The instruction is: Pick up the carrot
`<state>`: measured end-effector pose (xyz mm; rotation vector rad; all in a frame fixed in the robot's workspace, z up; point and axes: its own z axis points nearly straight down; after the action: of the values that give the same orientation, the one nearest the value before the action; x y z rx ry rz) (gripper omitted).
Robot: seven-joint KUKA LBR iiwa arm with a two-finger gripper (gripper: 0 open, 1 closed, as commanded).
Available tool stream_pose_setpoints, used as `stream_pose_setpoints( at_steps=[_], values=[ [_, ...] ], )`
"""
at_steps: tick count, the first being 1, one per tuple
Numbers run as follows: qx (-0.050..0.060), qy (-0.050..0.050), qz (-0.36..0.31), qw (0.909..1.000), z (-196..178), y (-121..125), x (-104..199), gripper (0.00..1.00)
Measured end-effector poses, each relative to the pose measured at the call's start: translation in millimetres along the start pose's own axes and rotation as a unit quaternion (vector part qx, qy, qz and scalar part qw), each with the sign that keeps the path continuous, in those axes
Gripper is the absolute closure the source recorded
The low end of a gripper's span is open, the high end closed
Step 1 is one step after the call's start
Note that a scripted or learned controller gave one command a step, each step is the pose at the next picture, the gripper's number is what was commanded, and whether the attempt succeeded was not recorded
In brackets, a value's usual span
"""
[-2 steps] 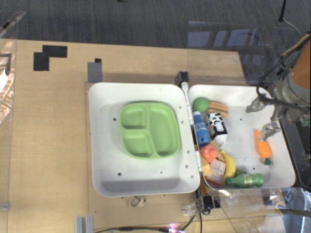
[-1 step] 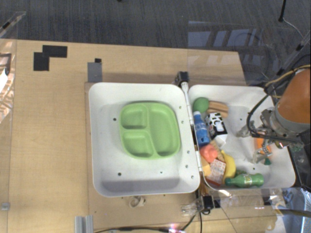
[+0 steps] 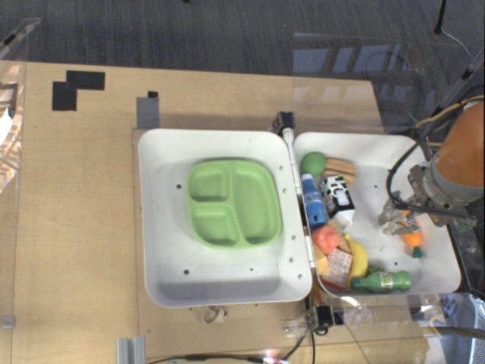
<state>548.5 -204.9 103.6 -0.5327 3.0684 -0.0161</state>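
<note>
Closing on the carrot (image 3: 413, 240) cleanly calls for a centred hand (image 3: 400, 221), lowered so its two sides straddle the orange body rather than its green tip. The carrot lies in the right bin (image 3: 439, 275) at about four o'clock, just beside the hand; whether the hand is spread or pressed together, I cannot tell. The green bottle (image 3: 383, 281) and blue bottle (image 3: 313, 205) carry labels too small to read.

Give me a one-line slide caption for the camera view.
Gripper poised over the carrot in the right bin; green tray in the left bin.
</note>
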Motion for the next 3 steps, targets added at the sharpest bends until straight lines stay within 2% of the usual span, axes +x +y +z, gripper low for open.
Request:
stream_pose_setpoints(
  at_steps=[1, 2, 3],
  values=[
    [0.0, 0.0, 0.0, 1.0, 0.4, 0.3, 0.1, 0.0],
    [-0.004, 0.005, -0.048, 0.9988, 13.4, 4.8, 12.8, 0.0],
    [-0.003, 0.004, -0.099, 0.995, 12.2, 14.6, 43.4, 0.0]
  ],
)
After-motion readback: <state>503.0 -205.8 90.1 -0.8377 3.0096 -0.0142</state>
